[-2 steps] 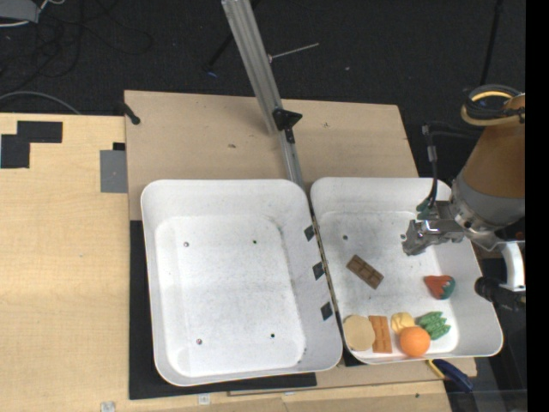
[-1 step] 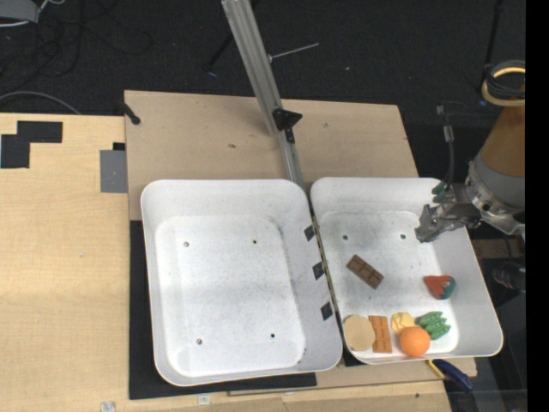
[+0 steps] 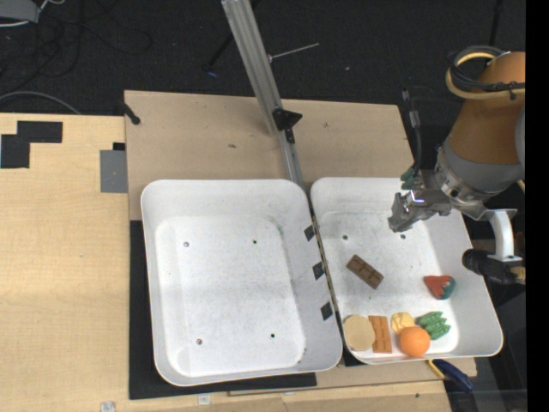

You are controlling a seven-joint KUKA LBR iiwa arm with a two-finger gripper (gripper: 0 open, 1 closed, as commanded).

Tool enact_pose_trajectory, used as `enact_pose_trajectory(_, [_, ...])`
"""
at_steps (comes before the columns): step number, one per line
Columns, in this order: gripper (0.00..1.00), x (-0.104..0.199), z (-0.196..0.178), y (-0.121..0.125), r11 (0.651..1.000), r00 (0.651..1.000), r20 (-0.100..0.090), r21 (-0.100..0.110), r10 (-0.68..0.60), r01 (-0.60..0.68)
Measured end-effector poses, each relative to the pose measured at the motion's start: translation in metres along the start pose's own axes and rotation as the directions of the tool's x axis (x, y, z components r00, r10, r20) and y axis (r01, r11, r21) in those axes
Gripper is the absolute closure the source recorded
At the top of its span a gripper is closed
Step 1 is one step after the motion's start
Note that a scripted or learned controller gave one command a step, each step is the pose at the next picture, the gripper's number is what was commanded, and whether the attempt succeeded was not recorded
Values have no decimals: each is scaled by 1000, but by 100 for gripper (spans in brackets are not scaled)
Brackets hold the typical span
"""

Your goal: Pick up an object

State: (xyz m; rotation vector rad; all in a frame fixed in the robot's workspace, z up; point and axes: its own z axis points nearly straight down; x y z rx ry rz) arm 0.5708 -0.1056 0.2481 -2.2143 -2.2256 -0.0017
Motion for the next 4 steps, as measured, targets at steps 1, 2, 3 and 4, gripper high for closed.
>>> enact_pose_trajectory(1, [100, 42, 0, 23, 1000, 1000, 1, 0, 2, -2])
enact_pose_trajectory(2, [100, 96, -4, 38, 1000, 1000, 0, 0, 0, 0])
enact_pose_trajectory(3, [100, 153, 4, 49, 1000, 1000, 1, 1, 1, -1])
enact_pose_trajectory(4, [100, 195, 22, 65, 1000, 1000, 2, 2, 3, -3])
